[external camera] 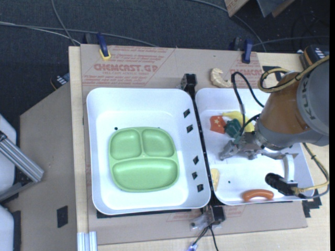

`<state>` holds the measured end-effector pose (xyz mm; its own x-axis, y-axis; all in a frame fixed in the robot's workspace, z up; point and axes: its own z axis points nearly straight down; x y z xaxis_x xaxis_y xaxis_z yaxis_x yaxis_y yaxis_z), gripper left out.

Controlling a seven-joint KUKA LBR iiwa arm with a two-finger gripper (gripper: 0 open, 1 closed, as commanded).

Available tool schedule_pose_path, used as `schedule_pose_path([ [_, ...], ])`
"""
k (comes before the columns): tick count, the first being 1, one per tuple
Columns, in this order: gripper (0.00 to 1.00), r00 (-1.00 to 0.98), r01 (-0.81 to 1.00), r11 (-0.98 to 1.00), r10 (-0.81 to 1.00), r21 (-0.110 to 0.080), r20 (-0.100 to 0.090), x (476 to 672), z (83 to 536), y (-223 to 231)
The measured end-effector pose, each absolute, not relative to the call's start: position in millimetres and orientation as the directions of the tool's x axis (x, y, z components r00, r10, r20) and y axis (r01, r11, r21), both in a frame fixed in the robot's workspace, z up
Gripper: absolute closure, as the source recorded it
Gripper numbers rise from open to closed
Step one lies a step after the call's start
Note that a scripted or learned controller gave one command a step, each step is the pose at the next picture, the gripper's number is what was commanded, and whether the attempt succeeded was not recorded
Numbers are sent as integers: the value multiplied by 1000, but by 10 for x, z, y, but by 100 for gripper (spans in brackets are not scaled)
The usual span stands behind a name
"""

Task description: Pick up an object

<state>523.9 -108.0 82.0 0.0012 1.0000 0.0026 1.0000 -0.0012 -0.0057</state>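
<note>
A: Where is the gripper (229, 151)?
B: Low in the right bin (225, 192), under the grey arm (293, 114). Whether it is spread or pinching, I cannot tell.
A: And the objects?
B: Red block (217, 123) and yellow piece (233, 116) just beyond it; orange piece (257, 195) near the front rim. A green tray (144, 158) lies in the left bin (99, 140).

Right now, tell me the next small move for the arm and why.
Probably a short descent onto the nearest piece. The tool sits low in the right bin, just below the red object, green object and yellow object, with nothing visibly between its tips. The orange object lies farther off, near the front wall, so the cluster looks like the closer target.
</note>
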Motion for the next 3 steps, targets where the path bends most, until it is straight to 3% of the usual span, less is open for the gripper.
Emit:
schedule_pose_path([
  [1,100,1,1000,-1,1000,0,2,5253,956,-1081],
  [3,100,-1,1000,1,1000,5,-1,5200,1849,-1138],
])
